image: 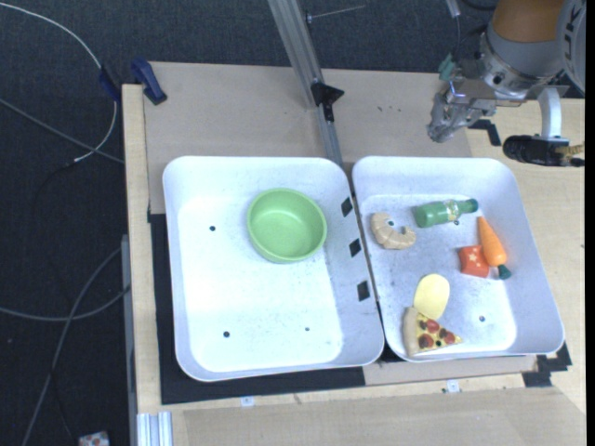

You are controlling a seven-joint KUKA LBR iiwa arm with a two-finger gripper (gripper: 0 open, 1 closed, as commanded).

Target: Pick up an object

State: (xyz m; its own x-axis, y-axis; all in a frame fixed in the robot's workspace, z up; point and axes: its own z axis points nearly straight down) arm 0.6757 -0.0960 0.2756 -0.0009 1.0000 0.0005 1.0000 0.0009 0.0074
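My gripper [445, 124] hangs over the bench just behind the far rim of the right bin [530, 277], and I see nothing in it. In that bin lie a green bottle [444, 213] on its side, a beige pastry [393, 231], an orange carrot [491, 241], a small red piece [473, 261], a yellow oval [431, 295] and a pizza slice [428, 333]. The bottle is the nearest thing to the gripper, a little way in front of it. A green bowl [286, 224] stands upright in the left bin [204, 305].
A slanted metal pole [296, 45] comes down to the bench between the far ends of the two bins. A blue clamp [146, 82] sits on the bench's far left corner. A black fitting [544, 149] lies at the right, beside the arm.
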